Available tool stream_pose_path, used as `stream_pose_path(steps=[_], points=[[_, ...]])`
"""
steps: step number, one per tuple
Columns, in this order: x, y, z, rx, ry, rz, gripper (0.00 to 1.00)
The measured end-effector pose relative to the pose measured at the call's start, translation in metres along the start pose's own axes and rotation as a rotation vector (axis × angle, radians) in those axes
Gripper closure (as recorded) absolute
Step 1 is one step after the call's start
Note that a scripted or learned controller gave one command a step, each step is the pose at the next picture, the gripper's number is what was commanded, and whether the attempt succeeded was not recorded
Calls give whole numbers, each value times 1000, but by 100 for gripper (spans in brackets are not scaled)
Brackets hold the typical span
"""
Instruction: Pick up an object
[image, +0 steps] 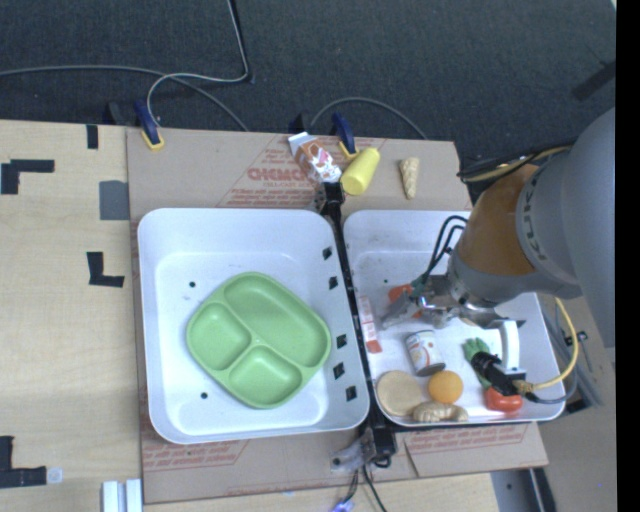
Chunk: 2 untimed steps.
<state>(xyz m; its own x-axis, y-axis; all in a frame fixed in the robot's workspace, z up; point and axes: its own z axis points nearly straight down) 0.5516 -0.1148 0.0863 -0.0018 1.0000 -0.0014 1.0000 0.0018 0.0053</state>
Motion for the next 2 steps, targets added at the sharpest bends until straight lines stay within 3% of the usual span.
stream_pose_path(steps=[1, 2], points=[[19, 82, 1, 2, 0, -1, 0], [13, 42, 0, 3, 0, 1, 0]])
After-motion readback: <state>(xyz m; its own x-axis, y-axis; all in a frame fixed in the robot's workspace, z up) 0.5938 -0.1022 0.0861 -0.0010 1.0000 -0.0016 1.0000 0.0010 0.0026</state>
